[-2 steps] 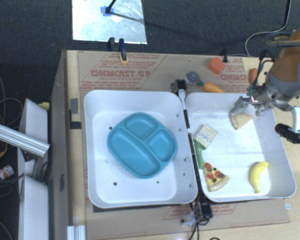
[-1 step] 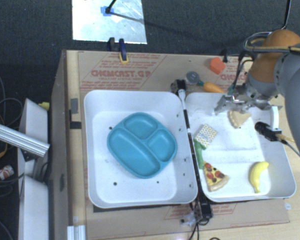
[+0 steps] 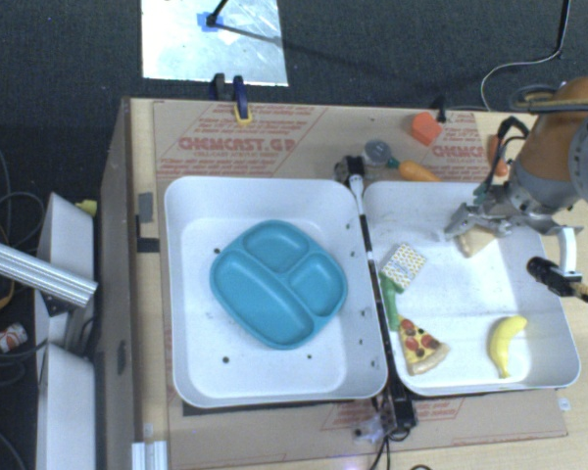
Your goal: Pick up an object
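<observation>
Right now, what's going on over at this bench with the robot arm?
A KUKA arm reaches in from the right, its gripper low over the far end of the right bin, at a small tan piece. Whether it has hold of that piece is unclear. Also in that bin lie a toy banana, a toy pizza slice, and a checkered block. The left bin holds a blue divided plate.
</observation>
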Robot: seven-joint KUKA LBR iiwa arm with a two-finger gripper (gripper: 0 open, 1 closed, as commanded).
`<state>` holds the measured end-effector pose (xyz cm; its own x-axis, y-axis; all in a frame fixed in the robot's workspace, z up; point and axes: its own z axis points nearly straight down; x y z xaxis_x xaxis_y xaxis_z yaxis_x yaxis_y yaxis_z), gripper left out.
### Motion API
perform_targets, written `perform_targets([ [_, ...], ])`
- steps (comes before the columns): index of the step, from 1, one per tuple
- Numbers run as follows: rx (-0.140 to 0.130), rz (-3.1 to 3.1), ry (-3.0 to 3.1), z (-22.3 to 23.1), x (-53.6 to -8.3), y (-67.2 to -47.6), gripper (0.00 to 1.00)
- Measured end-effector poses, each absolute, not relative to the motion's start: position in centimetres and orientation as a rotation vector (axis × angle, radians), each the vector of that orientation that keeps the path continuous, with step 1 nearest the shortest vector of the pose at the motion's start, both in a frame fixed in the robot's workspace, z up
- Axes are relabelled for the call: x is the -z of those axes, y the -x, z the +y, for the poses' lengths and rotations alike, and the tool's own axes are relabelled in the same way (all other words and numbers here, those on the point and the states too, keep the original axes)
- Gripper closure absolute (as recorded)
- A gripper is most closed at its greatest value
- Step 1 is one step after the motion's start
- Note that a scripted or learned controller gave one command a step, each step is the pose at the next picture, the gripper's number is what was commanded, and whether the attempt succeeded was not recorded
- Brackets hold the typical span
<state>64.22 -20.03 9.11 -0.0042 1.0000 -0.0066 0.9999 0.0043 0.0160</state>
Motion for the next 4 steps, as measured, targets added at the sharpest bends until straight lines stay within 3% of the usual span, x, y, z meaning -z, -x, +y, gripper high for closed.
perform_targets([
  [1,-0.02,2.215,-2.199,-19.9,-10.4,-64.5,1.0],
  [2,-0.019,2.215,-2.2,-19.9,-10.4,-64.5,0.0],
  [3,-0.022,2.215,-2.196,-19.9,-11.6,-64.6,1.0],
  [4,-0.021,2.215,-2.195,-19.9,-11.5,-64.6,0.0],
])
